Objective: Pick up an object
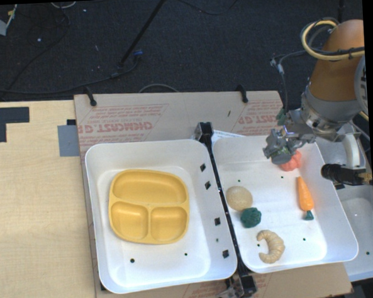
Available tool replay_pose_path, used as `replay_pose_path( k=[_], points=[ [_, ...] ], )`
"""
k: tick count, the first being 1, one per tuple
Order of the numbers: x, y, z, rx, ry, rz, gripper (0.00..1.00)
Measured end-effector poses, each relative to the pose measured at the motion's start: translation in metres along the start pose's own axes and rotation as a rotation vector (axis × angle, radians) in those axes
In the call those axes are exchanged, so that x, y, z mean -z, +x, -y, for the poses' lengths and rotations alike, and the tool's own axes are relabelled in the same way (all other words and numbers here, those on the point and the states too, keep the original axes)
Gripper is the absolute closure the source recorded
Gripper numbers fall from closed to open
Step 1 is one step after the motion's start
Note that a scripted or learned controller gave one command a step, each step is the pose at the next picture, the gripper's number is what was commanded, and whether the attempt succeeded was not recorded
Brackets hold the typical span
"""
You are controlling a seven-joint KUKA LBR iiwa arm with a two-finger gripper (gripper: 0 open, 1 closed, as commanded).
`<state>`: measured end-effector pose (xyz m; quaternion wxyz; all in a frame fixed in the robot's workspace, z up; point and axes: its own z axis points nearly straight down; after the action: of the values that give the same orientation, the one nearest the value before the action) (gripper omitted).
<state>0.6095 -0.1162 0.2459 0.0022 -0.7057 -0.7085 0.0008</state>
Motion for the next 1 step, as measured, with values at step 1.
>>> replay_pose_path(
  k=[1],
  points=[
    [-0.0022, 0.0597, 0.0188, 0.001, 0.002, -0.001, 1.0]
  ],
)
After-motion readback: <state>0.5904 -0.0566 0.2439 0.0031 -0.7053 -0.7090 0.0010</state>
